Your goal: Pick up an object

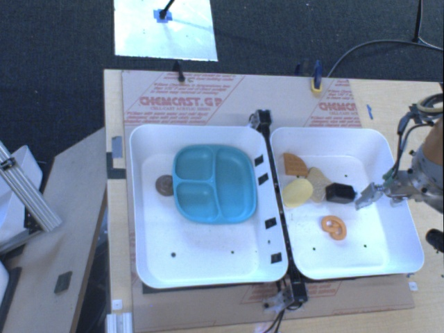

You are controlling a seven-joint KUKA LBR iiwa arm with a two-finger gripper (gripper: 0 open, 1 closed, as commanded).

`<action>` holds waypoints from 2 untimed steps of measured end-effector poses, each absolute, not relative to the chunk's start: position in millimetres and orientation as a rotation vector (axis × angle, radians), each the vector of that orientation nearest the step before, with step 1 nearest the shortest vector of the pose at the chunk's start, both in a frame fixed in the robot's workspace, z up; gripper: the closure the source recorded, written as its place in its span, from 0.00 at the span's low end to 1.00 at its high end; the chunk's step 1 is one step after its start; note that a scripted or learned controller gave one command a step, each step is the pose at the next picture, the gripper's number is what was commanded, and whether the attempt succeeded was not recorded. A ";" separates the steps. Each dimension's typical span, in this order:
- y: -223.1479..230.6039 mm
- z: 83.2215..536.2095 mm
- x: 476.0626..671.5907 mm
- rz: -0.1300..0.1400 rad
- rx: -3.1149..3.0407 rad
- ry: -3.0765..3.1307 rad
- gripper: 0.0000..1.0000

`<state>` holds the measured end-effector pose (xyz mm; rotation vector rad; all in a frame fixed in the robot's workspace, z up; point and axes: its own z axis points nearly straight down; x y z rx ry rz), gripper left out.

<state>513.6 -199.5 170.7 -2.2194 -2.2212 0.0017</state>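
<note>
Gripper [365, 197] sits just right of the black block [340, 192], nearly touching; its grip state cannot be told.

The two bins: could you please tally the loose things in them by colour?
Blue: 1, tray
Brown: 1, disc
Orange: 2, wedge, pretzel
Yellow: 1, lemon
Beige: 1, piece
Black: 1, block
Total: 7

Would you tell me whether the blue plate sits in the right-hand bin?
No, the blue plate lies in the left bin.
</note>
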 end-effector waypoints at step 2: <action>-202.2 123.3 519.7 -0.002 -2.224 -2.225 1.00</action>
